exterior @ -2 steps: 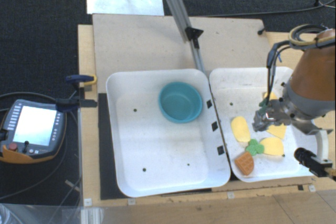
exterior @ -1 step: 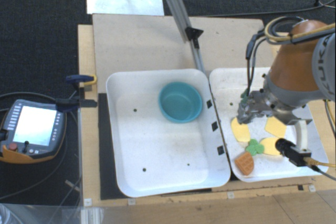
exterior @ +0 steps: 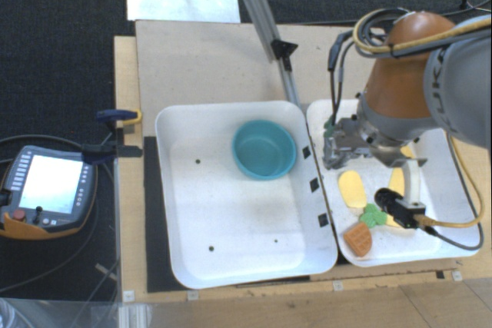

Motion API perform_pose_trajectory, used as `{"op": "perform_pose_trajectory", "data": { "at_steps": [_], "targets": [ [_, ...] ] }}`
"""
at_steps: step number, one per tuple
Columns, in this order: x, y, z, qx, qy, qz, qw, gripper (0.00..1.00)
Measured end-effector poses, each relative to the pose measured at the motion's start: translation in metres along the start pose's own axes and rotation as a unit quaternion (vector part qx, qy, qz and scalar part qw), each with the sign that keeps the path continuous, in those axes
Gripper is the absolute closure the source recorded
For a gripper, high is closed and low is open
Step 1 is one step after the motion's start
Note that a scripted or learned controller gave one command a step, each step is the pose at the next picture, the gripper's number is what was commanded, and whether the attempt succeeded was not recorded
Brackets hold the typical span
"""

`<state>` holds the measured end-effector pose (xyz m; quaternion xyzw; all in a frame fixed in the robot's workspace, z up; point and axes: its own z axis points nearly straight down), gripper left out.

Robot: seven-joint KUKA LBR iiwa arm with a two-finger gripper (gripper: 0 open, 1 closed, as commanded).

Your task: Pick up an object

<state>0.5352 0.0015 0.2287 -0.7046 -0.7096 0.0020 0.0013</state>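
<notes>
Orange waffle toy [exterior: 357, 240] below — jaws [exterior: 335, 157] over right bin [exterior: 453, 238].

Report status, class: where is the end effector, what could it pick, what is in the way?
End effector low over right white bin. Pale yellow oval piece beneath. Black cable crosses nearby pieces.

In the left bin [exterior: 192, 242] a teal bowl [exterior: 264, 149] sits upright near the far right corner. In my right bin [exterior: 453, 242] lie a pale yellow oval piece [exterior: 352, 189], a green piece [exterior: 374, 216] and an orange waffled piece [exterior: 358, 240], close together.
</notes>
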Motion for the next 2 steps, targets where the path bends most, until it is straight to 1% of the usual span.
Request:
{"op": "perform_pose_trajectory", "data": {
  "at_steps": [1, 2],
  "targets": [
    [0.044, 0.019, 0.009, 0.001, 0.0, 0.0, 1.0, 1.0],
    [0.092, 0.054, 0.003, 0.0, 0.0, 0.0, 1.0, 1.0]
  ]
}}
